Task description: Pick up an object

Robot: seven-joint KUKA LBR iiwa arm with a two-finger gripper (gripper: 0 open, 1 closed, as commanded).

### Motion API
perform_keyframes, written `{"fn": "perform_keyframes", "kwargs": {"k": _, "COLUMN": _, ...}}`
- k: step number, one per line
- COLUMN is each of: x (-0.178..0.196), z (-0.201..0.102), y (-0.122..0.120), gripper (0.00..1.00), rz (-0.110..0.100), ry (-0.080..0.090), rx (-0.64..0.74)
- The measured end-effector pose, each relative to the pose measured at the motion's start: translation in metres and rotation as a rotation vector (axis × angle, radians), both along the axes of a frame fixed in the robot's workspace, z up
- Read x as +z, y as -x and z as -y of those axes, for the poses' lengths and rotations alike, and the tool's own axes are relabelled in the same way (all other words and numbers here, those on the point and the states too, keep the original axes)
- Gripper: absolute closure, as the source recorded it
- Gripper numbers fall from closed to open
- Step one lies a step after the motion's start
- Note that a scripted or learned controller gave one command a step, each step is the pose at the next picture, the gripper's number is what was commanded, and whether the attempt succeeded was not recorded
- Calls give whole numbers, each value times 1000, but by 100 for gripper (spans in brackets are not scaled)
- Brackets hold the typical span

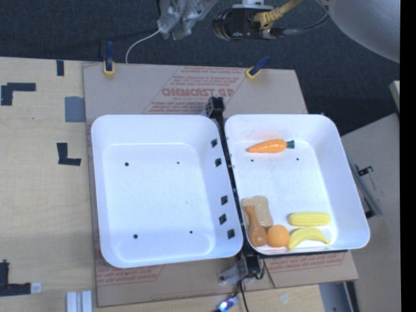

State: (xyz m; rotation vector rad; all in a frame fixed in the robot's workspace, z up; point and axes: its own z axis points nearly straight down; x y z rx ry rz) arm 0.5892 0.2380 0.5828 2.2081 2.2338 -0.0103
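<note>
The right bin [338, 174] holds several toy foods. An orange carrot [270, 146] lies near its far side. At the near edge sit a tan bread piece [259, 211], a round orange [278, 236], a yellow corn cob [309, 219] and a banana [308, 238]. My gripper [177, 15] hangs high at the top of the view, beyond the far edge of the bins and above the dark floor, well away from every object. Nothing shows in it.
The left bin [104, 174] stands beside the right one on a cardboard sheet [195, 90] held by clamps [108, 62]. A black divider strip [222, 174] runs between the bins. A white cable [140, 41] trails from the gripper.
</note>
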Motion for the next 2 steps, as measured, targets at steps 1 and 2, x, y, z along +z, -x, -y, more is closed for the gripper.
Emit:
{"fn": "perform_keyframes", "kwargs": {"k": 1, "x": 10, "z": -1, "y": 0, "gripper": 100, "rz": -1, "ry": 1, "rx": 2}}
{"fn": "perform_keyframes", "kwargs": {"k": 2, "x": 19, "z": -2, "y": 0, "gripper": 100, "rz": -1, "ry": 2, "rx": 4}}
